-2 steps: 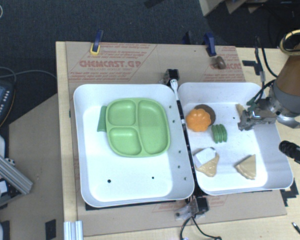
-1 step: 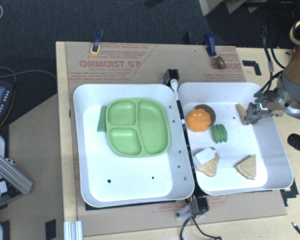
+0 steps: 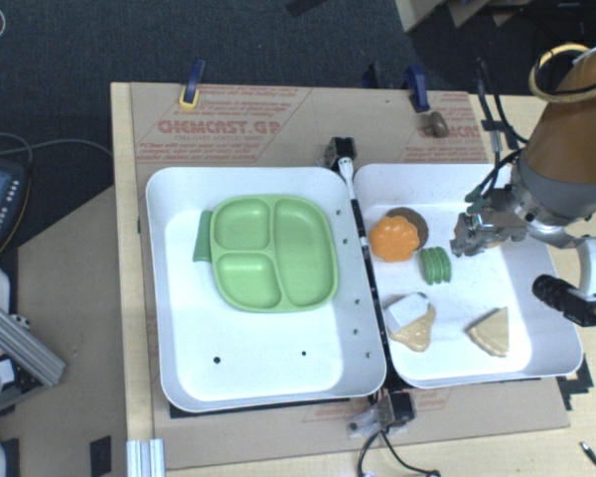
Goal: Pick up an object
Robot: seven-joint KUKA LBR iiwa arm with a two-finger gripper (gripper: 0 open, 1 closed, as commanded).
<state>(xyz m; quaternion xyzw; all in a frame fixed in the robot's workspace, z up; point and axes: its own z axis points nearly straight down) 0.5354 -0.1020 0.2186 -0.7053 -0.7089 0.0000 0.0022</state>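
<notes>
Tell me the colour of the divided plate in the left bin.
Light green; the plate shows best in the camera view.

From my seat the one thing I can read is red lettering on the brown board (image 3: 278, 117) under the bins: "CHEMCAST G P" along its far edge, left of centre. Fainter red lines run above and below it, and the same print seems to repeat at the far right, but I can't make those out.

Grey arm (image 3: 566, 157) reaches from right, claw (image 3: 474, 233) lowered.
</notes>
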